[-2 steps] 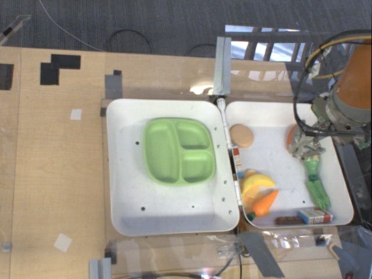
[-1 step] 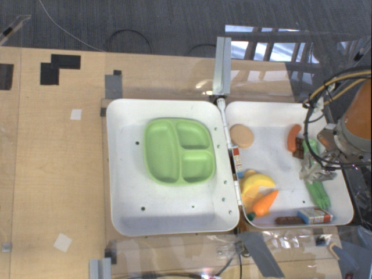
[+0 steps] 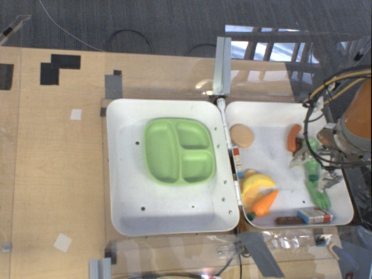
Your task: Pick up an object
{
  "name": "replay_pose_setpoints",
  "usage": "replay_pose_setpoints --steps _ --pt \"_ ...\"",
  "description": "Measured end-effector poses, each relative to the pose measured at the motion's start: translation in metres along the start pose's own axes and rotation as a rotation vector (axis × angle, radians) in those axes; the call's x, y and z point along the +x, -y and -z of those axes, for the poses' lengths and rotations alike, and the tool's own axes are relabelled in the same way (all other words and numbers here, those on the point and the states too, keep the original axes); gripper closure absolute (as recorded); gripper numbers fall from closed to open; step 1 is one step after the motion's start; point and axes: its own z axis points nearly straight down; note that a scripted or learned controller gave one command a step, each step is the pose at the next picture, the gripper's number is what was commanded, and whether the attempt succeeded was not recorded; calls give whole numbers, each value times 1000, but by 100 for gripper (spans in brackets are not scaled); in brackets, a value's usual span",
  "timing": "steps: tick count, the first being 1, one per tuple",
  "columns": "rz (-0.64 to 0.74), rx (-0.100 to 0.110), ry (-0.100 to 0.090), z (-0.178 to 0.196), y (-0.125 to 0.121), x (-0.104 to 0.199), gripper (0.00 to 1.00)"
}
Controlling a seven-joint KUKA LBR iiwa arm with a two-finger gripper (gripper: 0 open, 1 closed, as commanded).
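Grabbing the green toy (image 3: 317, 185) under the gripper (image 3: 317, 167) looks easy: light, hard, narrow middle; its pincer state I cannot tell.

Two white bins side by side on the bench. The left bin (image 3: 125, 214) has a green divided plate (image 3: 178, 151) sitting in it. The right bin (image 3: 264, 147) holds a tan round disc (image 3: 242, 136), a yellow thing (image 3: 256, 186) touching an orange carrot (image 3: 264, 203), and a small box (image 3: 314, 216) by the near wall. The gripper (image 3: 314, 168) hangs over green stuff (image 3: 317, 185) (fingers too cluttered to read).
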Motion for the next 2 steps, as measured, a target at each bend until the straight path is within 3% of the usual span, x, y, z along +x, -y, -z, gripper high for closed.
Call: replay_pose_setpoints --steps 1,2 --pt "-49 7 4 -53 0 2 0" --pt "-142 9 10 -52 -56 -27 0"
